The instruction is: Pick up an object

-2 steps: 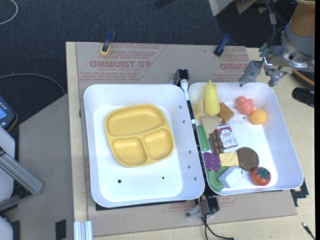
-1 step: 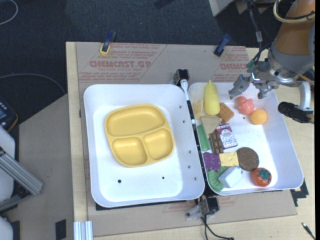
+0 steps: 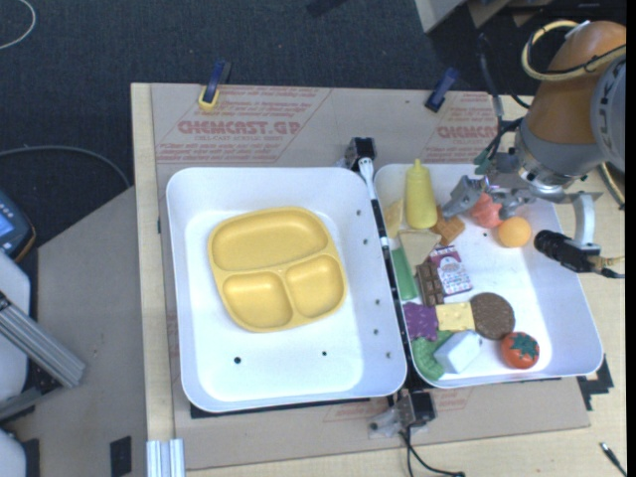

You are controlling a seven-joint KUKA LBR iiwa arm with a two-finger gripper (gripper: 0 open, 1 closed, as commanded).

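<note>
Bins sit side by side on the bench [image 3: 298, 117], and we see the arm [image 3: 576, 78] reaching in from the right over the far end of the right bin [image 3: 581, 316]. Its gripper [image 3: 484, 199] hangs low there, grey fingers spread to either side of a small salmon-red object [image 3: 486, 212] that shows between them; we cannot tell whether the fingers actually press on it or only straddle it, nor whether it is lifted off the bin floor. Just beside that object, toward the right, lies an orange ball [image 3: 514, 232]. To the left of the gripper a yellow mustard bottle [image 3: 419, 195] lies lengthwise at the bin's far left corner, with a small brown cracker-like piece [image 3: 449, 230] near its lower end. Further toward us the bin holds a cluster of toy food: a chocolate bar [image 3: 429, 281] touching a small carton with a red and white label [image 3: 452, 271], a purple piece [image 3: 419, 320], a yellow square [image 3: 455, 316], a dark brown round cookie [image 3: 492, 314], a white and grey block [image 3: 459, 351] and a red tomato [image 3: 519, 350] at the near right. In the left bin [image 3: 199, 366] we find a yellow divided plate [image 3: 276, 266] lying flat, well apart from the gripper.
</note>
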